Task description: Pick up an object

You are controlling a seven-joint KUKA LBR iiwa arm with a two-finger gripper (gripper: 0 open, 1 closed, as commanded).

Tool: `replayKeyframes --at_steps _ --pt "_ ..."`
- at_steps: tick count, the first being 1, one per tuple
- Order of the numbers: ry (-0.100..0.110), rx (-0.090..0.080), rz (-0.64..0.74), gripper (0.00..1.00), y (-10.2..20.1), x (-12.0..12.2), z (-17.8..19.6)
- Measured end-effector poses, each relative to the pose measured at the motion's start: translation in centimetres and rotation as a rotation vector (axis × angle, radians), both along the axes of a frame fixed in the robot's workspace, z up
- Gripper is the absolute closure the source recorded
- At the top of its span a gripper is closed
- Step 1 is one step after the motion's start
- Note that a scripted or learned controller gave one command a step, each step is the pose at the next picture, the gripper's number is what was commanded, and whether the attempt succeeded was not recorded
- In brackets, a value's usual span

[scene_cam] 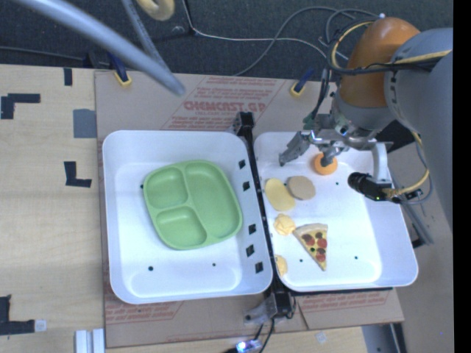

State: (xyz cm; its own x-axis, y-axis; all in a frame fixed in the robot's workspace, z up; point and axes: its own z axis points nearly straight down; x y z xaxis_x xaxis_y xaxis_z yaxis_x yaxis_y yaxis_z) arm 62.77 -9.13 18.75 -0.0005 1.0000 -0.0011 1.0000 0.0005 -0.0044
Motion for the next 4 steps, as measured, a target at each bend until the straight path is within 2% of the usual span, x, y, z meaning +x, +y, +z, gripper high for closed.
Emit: replayKeyframes --at_steps 2,3,4 --pt "-0.006 -0.002 0.002 0.0 -0.3 0.6 -9.8" --pt "-0.011 -0.002 0.002 1.0 -0.3 0.8 -8.4" --pt "-0.008 0.001 0.001 1.0 -0.3 1.1 -2.1"
